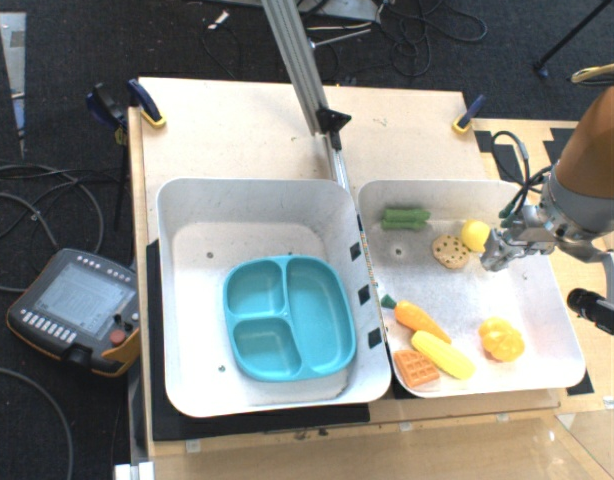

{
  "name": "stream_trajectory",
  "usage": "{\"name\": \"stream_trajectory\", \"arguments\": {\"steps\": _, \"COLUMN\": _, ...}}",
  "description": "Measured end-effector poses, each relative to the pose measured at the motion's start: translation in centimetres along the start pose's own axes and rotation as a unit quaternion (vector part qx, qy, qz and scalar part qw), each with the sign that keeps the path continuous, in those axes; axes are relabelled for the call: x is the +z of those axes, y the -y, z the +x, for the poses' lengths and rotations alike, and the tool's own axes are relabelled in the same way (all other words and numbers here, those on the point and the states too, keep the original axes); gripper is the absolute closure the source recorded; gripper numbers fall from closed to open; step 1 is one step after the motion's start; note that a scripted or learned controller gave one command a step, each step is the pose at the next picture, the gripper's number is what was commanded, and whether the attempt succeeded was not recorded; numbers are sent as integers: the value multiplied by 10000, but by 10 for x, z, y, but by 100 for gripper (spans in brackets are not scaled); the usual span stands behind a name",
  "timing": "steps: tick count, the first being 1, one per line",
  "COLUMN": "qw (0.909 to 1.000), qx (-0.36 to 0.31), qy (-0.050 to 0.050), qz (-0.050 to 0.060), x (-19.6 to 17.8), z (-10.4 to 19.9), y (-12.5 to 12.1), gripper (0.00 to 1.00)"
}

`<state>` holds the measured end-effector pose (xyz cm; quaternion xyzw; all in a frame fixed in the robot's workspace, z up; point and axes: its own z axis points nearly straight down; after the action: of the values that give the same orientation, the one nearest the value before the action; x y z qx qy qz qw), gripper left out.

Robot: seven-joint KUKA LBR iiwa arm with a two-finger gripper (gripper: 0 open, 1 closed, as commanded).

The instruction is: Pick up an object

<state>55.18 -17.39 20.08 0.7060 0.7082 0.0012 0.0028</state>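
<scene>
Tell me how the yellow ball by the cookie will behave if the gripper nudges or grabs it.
The ball looks round and smooth, so a nudge would probably roll it across the bin. It sits beside the cookie, which may stop it that way. Its curved surface could slip from the gripper unless grasped centrally. It seems a light toy.

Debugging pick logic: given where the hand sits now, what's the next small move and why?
Probably a short nudge toward the lemon, then descend. The hand hangs over the right bin just beside the lemon and cookie, with nothing visibly between its fingers. The lemon is the nearest object, so centring over it first seems the cheapest try.
</scene>
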Motion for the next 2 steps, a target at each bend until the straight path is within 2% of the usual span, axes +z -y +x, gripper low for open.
{"name": "stream_trajectory", "arguments": {"steps": 1, "qw": 10000, "qx": -6, "qy": 2, "qz": -5, "x": -46, "z": 5, "y": -7, "gripper": 100}}
{"name": "stream_trajectory", "arguments": {"steps": 2, "qw": 10000, "qx": -19, "qy": -16, "qz": 32, "x": -44, "z": 49, "y": -6, "gripper": 100}}
